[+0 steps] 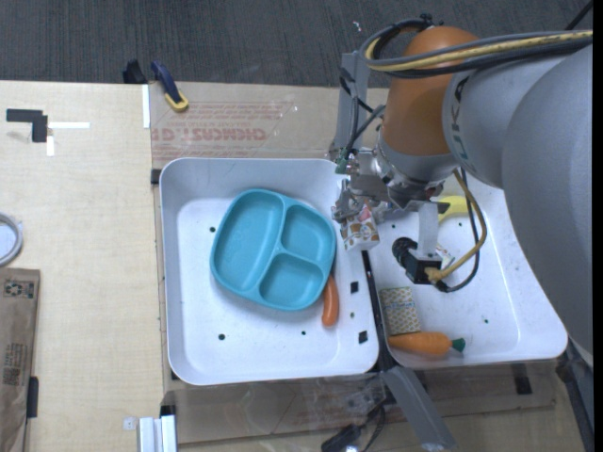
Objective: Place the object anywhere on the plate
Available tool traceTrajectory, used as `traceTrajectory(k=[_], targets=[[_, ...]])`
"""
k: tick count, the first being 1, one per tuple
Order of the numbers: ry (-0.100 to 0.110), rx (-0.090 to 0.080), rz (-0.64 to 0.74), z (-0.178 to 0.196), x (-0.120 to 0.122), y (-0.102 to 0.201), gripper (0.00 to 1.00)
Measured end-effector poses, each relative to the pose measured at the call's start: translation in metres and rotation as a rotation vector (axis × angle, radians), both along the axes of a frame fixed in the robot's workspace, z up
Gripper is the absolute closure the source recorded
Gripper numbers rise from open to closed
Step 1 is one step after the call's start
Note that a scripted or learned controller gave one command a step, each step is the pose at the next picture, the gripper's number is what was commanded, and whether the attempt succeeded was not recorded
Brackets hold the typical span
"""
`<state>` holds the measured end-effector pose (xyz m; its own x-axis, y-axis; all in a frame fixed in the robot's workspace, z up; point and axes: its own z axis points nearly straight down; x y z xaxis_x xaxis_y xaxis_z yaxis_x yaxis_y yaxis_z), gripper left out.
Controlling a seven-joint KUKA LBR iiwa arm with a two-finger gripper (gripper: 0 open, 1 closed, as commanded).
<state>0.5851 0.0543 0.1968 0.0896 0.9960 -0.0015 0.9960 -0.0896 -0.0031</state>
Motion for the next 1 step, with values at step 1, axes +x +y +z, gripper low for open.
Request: traceTrajectory(k=[1], targets=[[0.000, -0.001, -0.038, 0.0670, -0.0403, 0.0491, 1.00]])
